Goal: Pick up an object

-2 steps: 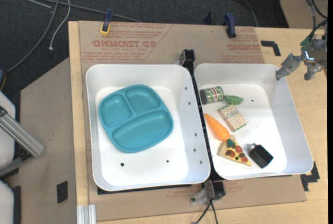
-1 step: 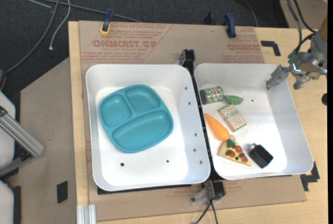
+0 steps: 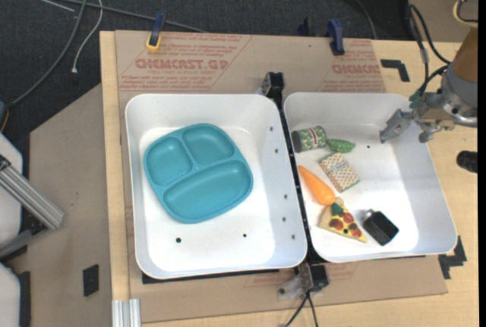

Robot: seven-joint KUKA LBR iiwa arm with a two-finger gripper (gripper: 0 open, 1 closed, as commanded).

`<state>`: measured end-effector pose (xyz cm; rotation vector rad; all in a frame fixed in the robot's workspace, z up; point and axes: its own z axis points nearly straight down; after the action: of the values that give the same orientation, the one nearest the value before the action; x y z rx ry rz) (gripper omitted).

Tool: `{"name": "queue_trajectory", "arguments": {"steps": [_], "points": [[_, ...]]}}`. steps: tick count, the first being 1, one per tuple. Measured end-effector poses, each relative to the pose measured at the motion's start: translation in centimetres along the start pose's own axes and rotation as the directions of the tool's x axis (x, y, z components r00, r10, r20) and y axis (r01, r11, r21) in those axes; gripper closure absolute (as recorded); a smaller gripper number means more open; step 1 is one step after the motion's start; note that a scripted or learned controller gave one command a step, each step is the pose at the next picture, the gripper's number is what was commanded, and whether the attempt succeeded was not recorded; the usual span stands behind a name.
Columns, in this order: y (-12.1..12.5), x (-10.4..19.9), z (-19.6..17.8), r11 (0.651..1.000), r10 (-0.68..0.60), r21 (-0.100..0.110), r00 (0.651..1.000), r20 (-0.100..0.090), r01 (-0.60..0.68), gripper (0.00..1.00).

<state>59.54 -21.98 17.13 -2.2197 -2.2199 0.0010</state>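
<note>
My gripper (image 3: 406, 130) hangs over the upper right part of the right bin (image 3: 425, 189), fingers spread open with nothing between them. To its left in that bin lie a green can (image 3: 308, 138) on its side and a small green vegetable (image 3: 341, 144). Below them are a patterned box (image 3: 339, 171), an orange carrot (image 3: 316, 185), a pizza slice (image 3: 341, 221) and a black block (image 3: 380, 227). All of these lie apart from the gripper.
A blue divided plate (image 3: 199, 171) lies in the left bin (image 3: 144, 227). Clamps (image 3: 273, 83) join the bins along the middle wall. Blue clips (image 3: 157, 28) hold the cardboard sheet at the back. Cables trail over the dark floor beyond.
</note>
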Motion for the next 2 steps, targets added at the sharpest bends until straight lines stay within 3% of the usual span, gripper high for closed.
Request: {"name": "queue_trajectory", "arguments": {"steps": [1, 2], "points": [[-0.1, 0.3, 6.3, 1.000, 0.000, 0.005, 1.000, -0.002, 0.000, 0.00], [0.1, 0.2, 4.7, 1.000, 0.000, -0.004, 1.000, 0.001, 0.000, 1.00]]}}
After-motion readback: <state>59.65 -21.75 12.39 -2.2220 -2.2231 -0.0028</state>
